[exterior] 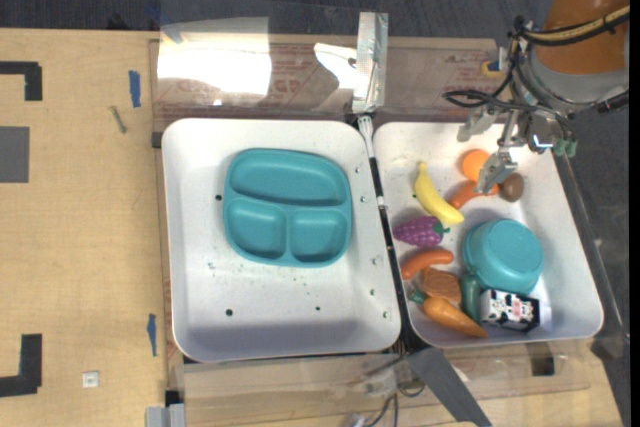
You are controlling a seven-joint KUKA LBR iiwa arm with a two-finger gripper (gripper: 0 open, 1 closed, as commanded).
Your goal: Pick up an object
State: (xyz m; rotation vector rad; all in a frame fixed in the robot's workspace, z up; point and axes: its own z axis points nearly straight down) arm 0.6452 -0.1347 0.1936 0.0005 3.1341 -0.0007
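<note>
White bin (590, 295), tool (497, 177) near far edge

Two bins side by side on the worktop (70, 215), toys crowded in the right one.

The left bin (190, 315) holds a divided tray (287, 206) lying near its centre. In the right bin (585, 300), a bowl (503, 253) sits near the middle; a banana (436, 197) lies at its 10 o'clock, with grapes (419, 232) just below the banana. A round fruit (474, 162) sits at the bowl's 12 o'clock, a small nut-like piece (512, 186) just right of it. At the bowl's 8 o'clock lies a sausage (426, 262); a carrot (451, 316) lies at 7 o'clock, touching a carton (513, 310) at 6 o'clock. The claw (494, 175) hangs over the bin's far part, between the round fruit and the nut-like piece.
</note>
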